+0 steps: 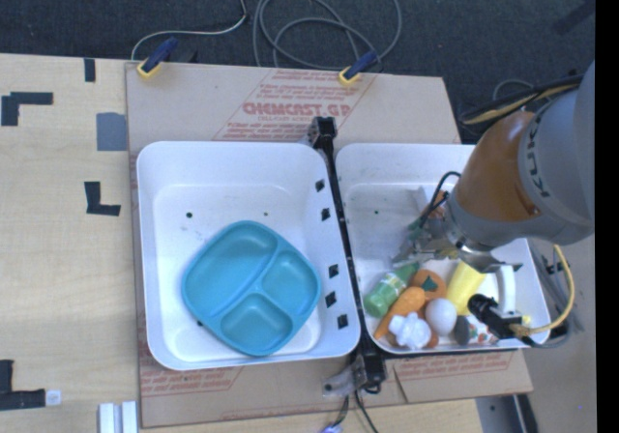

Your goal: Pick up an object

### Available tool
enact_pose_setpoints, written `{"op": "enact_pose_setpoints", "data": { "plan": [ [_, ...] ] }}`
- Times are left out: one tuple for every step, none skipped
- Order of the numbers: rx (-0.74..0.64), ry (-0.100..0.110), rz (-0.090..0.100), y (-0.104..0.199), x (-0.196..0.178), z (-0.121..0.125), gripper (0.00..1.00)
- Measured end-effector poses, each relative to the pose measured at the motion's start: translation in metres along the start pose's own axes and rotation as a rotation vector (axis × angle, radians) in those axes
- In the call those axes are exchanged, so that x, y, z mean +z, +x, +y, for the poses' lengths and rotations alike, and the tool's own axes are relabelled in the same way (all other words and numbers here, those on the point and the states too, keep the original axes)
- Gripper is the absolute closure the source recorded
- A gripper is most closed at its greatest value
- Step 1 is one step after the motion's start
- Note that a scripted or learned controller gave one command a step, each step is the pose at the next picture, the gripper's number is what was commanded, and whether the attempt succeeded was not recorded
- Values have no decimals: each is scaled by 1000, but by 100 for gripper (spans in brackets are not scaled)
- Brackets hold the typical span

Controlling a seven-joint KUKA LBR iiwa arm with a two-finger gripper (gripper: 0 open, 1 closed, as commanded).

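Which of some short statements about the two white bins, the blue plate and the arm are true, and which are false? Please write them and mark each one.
1. The blue plastic divided plate lies in the left white bin. True.
2. The blue plate has three compartments. True.
3. The orange carrot-shaped toy lies in the left bin. False: it lies in the right white bin, among other small things.
4. The grey arm with the orange band hangs over the left bin. False: it is over the right bin.
5. The two bins stand on a brown cardboard sheet. True.
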State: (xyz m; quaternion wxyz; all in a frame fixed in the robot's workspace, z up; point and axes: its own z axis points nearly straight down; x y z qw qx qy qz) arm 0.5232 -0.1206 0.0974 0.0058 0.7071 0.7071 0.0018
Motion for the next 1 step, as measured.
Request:
{"op": "enact_pose_setpoints", "data": {
  "plan": [
    [-6, 3, 8, 56, -93, -23, 100]
  ]
}}
